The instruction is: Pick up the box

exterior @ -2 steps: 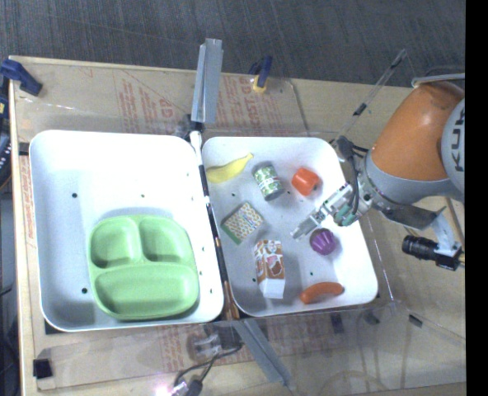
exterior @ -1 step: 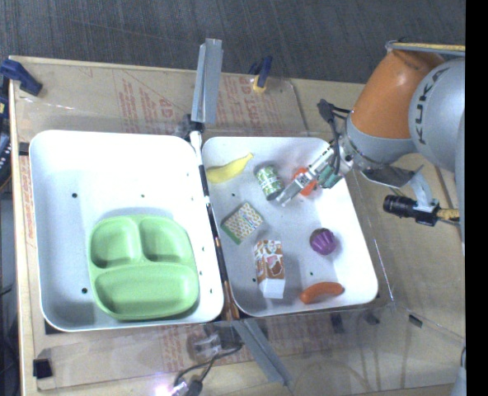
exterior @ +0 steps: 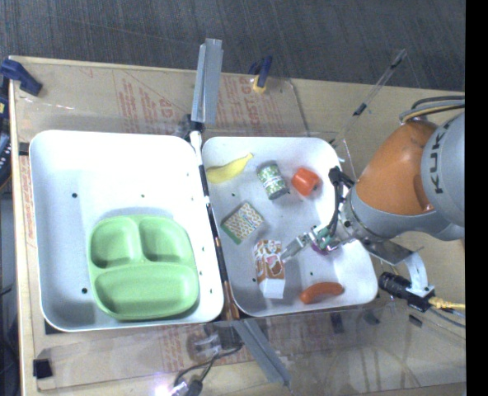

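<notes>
Box (exterior: 269, 269) lies in right bin (exterior: 355, 291), just left of pincer (exterior: 297, 247), tips at its upper right edge, not gripping it. Pincer opening: can't tell. Patterned square packet (exterior: 242, 221) further left, green can (exterior: 272, 180) and orange cup (exterior: 306, 181) above, banana (exterior: 229, 168) upper left, orange carrot-like piece (exterior: 321, 292) below. Green divided tray (exterior: 143, 267) far left in left bin (exterior: 54, 163). Box print unreadable.

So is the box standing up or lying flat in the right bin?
Lying flat. The box shows its long printed face to the camera on the right bin's floor, with the gripper beside its upper right corner.
</notes>
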You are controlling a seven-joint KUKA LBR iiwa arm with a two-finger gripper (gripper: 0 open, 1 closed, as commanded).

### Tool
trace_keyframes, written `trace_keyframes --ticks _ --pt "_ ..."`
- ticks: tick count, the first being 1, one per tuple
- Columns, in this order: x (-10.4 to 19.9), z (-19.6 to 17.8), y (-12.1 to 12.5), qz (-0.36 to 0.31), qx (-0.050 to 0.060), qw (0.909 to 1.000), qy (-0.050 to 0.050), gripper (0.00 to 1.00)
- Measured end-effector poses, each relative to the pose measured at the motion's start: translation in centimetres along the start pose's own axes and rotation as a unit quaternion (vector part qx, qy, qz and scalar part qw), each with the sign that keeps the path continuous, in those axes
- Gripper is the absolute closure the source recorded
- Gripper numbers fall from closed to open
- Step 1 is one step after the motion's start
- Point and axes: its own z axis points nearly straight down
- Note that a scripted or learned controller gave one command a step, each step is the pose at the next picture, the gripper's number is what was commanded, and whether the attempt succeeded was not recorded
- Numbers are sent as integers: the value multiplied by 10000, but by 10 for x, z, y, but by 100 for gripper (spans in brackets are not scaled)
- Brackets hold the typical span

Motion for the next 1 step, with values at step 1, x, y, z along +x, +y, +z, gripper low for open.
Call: trace_keyframes --ticks 1 --pt "-25 15 73 461 -8 9989 -7 0"
